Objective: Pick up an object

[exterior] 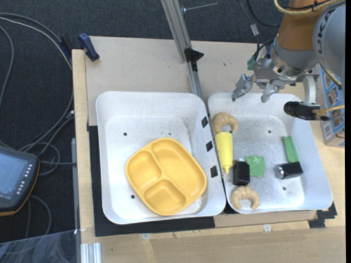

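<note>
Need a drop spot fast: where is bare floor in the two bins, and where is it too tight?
Left bin: bare strip along the far wall, behind the yellow tray. Right bin: bare middle between yellow bottle and green bar. Crowded: near-left corner, around black box, green scrap and croissant.

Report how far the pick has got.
Done: nothing lifted. The croissants, yellow bottle and black block all lie in the right bin. In hand: the gripper hangs open above that bin's far edge. Left: descend, grasp, lift.

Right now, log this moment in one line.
gripper open, holding nothing | above right bin far rim | objects untouched | yellow tray in left bin
</note>
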### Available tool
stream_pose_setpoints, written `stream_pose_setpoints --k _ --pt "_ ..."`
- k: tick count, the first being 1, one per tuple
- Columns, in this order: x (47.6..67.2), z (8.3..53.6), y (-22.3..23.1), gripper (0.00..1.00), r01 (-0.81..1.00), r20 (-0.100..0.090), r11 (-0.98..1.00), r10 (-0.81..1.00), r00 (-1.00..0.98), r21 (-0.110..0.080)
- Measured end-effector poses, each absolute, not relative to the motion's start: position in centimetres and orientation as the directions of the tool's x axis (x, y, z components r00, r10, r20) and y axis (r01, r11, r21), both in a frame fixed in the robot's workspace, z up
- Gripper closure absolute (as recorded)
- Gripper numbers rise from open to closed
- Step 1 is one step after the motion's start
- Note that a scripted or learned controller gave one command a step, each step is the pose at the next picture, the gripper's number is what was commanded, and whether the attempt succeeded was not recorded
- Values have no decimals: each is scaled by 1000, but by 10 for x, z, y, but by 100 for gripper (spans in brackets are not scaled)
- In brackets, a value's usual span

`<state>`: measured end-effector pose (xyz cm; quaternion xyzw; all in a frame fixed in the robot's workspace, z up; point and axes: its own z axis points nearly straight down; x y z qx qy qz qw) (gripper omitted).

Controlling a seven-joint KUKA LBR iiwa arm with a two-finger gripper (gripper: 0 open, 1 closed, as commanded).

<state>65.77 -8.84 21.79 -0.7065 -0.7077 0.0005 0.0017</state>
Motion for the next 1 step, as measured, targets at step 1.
stream_pose_setpoints --k 1 --pt "658 218 -88 0 1000 1 2 1000 -2 -3"
